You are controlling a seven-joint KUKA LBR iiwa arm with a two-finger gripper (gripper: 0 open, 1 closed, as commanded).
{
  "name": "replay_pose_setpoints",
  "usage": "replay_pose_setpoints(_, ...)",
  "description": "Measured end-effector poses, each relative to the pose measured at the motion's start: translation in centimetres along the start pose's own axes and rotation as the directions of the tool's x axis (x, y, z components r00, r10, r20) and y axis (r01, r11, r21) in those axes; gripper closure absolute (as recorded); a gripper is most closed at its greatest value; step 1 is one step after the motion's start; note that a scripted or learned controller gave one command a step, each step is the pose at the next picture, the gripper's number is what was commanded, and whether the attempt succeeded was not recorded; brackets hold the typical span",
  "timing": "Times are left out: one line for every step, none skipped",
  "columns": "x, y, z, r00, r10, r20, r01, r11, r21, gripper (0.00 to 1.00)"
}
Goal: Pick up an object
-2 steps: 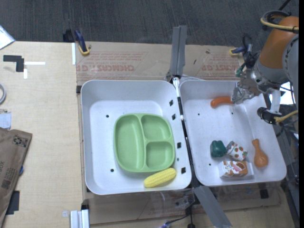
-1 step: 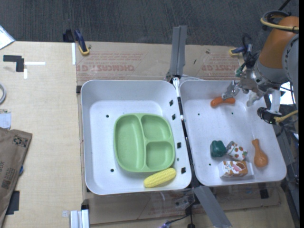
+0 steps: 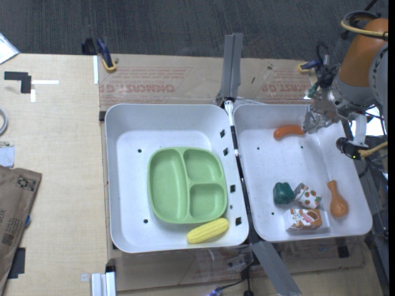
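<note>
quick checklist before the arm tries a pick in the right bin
1. Target near the tool: the orange sausage-shaped toy lies right beside it, ok.
2. Toy already between the tool's tips: cannot tell.
3. Room around the target: it lies apart from the other items, but near the right bin's far wall, ok.
4. Other picks in that bin: dark green toy, printed packet and orange drumstick-shaped toy are clustered at the near end, ok.
5. Left bin: green divided tray and yellow corn lie away from the arm, ok.

Pincer point(image 3: 312, 121) fingertips — blurred, state unclear — beside orange sausage point(image 3: 288, 131).
</note>
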State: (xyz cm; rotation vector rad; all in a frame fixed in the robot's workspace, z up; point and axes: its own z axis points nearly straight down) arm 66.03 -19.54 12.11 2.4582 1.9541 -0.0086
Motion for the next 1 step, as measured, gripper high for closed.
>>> replay_pose_setpoints(0.01, 0.00, 0.01, 1.000, 0.000, 0.000, 0.000, 1.000, 0.000, 0.00)
